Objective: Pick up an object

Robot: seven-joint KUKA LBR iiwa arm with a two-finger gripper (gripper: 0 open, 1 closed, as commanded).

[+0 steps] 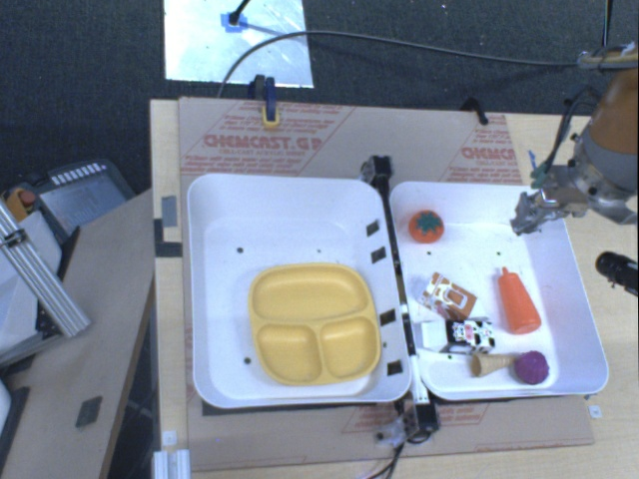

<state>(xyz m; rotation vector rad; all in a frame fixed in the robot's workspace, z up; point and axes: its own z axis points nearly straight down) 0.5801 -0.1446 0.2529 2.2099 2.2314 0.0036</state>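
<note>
Divided tray (315, 322) in left bin (215, 208); bottle (518, 301) in right bin (589, 357)

A robotics lab. Two shallow white plastic bins (300, 193) sit on a cardboard-covered surface (300, 133). Black cables (399, 43) trail behind them over dark carpet (80, 48).

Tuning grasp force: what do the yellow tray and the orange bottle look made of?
Yellow tray: likely moulded plastic, matte to satin; uniform colour, rounded compartment walls, soft highlights. Orange bottle: probably toy plastic, smooth and slightly glossy, with even colour; hard or soft cannot be told from the look.
</note>
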